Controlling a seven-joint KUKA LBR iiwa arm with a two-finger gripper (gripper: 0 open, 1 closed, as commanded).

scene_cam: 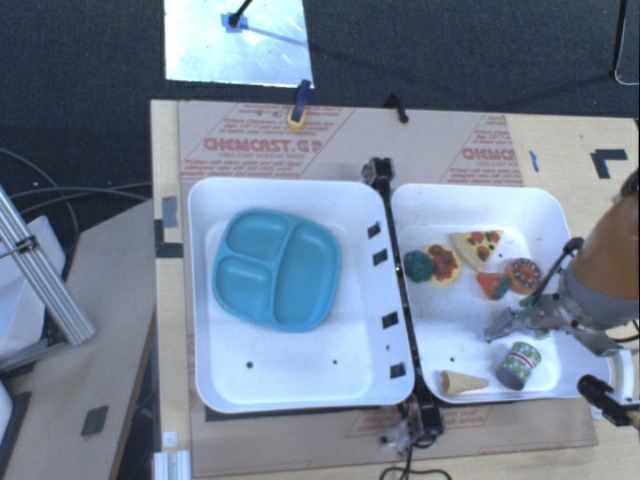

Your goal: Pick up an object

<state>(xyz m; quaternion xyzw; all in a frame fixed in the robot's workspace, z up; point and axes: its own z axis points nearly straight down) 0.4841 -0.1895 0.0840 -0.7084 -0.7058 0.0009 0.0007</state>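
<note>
The right bin (560, 208) holds toy food. A pizza slice (478, 245) lies near its back. A green and red piece on a yellow base (431, 265) sits to the left of the pizza. A carrot (491, 285) and a round patterned disc (523, 273) lie near the middle. At the front stand a small grey-green can (518, 364) and an ice-cream cone (463, 381). My gripper (512, 324) hangs low in this bin, just above and behind the can and in front of the carrot. Nothing shows held in it.
The left bin (300, 383) bears a blue divided plate (277, 269). A black divider with clips (392, 268) runs between the bins. The arm with its orange band (612, 258) reaches in over the right bin's right wall.
</note>
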